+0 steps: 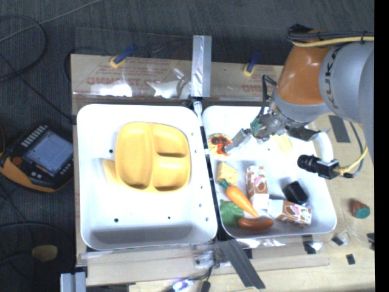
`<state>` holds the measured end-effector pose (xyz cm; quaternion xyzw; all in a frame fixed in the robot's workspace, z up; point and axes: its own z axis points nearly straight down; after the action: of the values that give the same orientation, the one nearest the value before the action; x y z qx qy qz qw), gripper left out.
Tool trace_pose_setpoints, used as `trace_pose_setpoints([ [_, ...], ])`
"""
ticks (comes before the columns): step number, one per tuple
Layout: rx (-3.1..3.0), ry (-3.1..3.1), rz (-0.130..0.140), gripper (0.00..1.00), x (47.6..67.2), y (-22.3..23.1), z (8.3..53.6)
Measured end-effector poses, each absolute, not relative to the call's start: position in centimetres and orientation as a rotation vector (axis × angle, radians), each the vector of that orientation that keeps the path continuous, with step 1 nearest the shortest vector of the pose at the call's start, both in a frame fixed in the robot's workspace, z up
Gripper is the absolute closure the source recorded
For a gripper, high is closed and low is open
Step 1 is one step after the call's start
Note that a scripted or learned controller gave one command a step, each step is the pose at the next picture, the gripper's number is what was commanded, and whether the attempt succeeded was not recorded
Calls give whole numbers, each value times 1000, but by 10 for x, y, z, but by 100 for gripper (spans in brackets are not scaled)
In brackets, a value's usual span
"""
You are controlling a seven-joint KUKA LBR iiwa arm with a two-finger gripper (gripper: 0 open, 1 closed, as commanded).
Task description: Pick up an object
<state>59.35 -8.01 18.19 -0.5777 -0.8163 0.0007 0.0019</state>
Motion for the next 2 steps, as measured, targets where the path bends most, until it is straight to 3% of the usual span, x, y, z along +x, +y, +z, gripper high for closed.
trace_pose_setpoints([
  [1,-1673,-2666,-3,0,532,-112,96],
  [2,-1848,-2559,-11,0,498,-165,91],
])
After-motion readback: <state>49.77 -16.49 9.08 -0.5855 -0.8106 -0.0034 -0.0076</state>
